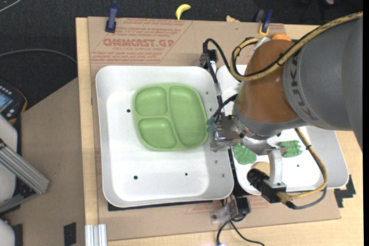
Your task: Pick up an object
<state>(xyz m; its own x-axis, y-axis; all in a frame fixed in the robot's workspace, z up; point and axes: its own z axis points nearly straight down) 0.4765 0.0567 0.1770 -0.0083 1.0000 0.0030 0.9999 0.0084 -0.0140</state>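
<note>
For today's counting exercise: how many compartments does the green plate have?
3. On the green plate in the left bin: one upper left, one lower left, one long along its right. None seems hidden.

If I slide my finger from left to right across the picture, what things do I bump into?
Left white bin → green divided plate → gripper → small green toys in the right white bin.

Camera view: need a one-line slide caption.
KUKA arm reaches in over the right bin, its gripper at the edge of a green divided plate in the left bin.
</note>
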